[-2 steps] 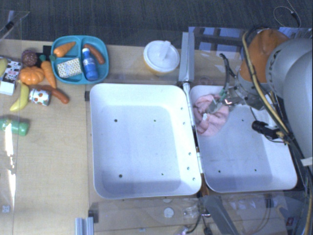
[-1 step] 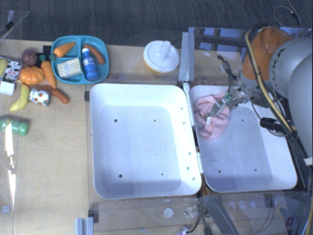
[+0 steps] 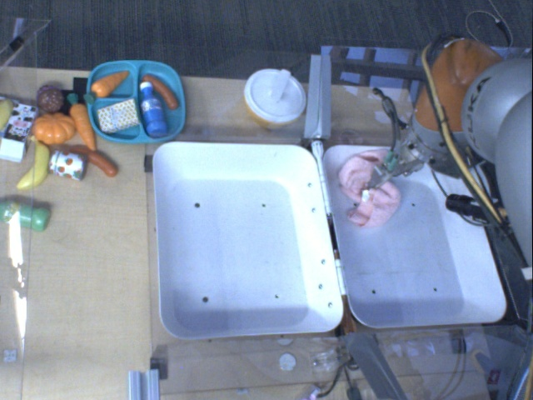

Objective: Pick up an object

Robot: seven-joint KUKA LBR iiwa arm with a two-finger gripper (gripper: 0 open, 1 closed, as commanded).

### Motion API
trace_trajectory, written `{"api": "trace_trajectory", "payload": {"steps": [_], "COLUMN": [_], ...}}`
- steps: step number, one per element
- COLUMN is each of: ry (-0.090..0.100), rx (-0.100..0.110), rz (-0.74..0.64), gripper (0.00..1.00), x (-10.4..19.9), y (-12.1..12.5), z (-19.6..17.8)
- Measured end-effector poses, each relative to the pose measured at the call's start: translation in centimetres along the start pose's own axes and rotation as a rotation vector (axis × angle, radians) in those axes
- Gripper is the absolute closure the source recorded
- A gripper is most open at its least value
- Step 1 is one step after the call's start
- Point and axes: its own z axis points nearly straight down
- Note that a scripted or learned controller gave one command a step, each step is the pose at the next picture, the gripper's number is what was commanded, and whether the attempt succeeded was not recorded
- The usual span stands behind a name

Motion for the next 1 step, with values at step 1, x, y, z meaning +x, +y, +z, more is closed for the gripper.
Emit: {"api": "trace_trajectory", "payload": {"steps": [1], "ry": [0.002], "rx": [-0.008], "rz": [-0.213], "gripper": [1.0], "x": [-0.86], "y": [-0.4], "z": [0.52]}}
